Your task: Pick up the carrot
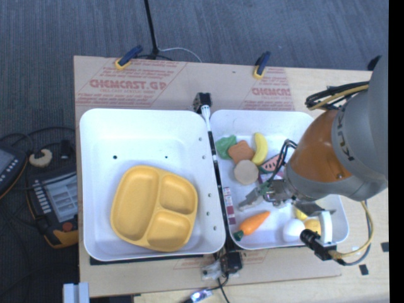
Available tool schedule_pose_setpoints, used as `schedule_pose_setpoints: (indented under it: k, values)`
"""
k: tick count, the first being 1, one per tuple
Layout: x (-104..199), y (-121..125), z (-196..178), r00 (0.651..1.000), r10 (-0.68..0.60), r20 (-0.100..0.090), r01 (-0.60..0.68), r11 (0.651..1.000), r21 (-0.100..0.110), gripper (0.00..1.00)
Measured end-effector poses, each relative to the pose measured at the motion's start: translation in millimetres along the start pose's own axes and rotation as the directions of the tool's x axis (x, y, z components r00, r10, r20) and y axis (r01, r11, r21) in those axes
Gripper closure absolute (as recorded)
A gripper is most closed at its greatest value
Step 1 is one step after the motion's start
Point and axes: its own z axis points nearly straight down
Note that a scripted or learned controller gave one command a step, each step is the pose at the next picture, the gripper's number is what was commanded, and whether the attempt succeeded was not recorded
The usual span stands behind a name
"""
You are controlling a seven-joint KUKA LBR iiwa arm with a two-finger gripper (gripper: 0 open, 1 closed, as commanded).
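Observation:
The carrot [253, 223], orange with a green top, lies on its side near the front edge of the right bin [278, 117], its green end pointing toward the divider. My gripper [255, 196] hangs just above and behind the carrot, over the bin's middle, with nothing visibly held. The grey arm with its orange band [315, 153] covers the right part of the bin.
Behind the gripper in the right bin lie a beige round piece [245, 172], a watermelon slice [271, 164], a banana [259, 147], a brown piece [240, 151] and a green piece [225, 146]. A white egg [292, 230] sits right of the carrot. The left bin [101, 137] holds a yellow divided plate [154, 207].

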Motion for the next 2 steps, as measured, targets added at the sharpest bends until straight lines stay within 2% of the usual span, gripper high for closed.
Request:
schedule_pose_setpoints:
  k: [1, 2]
  values:
    - [1.5, 0.9, -0.3, 0.934, -0.356, 0.004, 0.356, 0.934, -0.004, 0.0]
    - [-1.6, 1.6, 0.2, 0.995, -0.103, -0.006, 0.103, 0.995, -0.006, 0.0]
